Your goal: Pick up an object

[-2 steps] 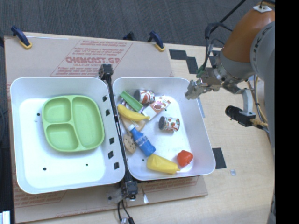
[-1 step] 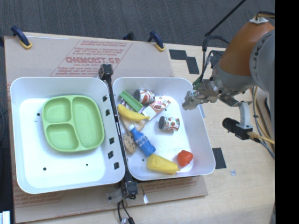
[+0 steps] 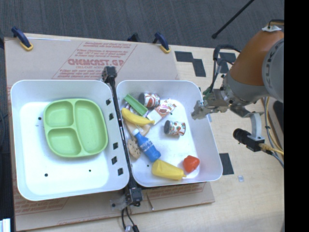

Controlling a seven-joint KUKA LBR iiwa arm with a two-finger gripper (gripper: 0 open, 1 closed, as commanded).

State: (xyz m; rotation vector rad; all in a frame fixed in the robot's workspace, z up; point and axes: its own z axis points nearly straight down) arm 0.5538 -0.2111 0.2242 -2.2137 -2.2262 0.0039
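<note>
Near rim of right bin (image 3: 212, 170): yellow banana-shaped toy (image 3: 167, 170) at 6 o'clock, red toy (image 3: 191, 163) just beside it, toward 5. Both look light, smooth plastic, likely slippery; I judge banana best taken across narrow middle.

Toward centre: blue bottle (image 3: 147, 147), slanted, next to divider.

Further: small can (image 3: 175, 127) lying alone near centre, probably stiff, apt to roll; pinch across its body.

Far end, 12 o'clock: second can (image 3: 151, 100), green stick (image 3: 135, 105), yellow banana (image 3: 136, 117) crowded together.

My claw (image 3: 199, 110) hangs over right rim at 3 o'clock, carrying nothing; spread or clenched, cannot tell.
</note>
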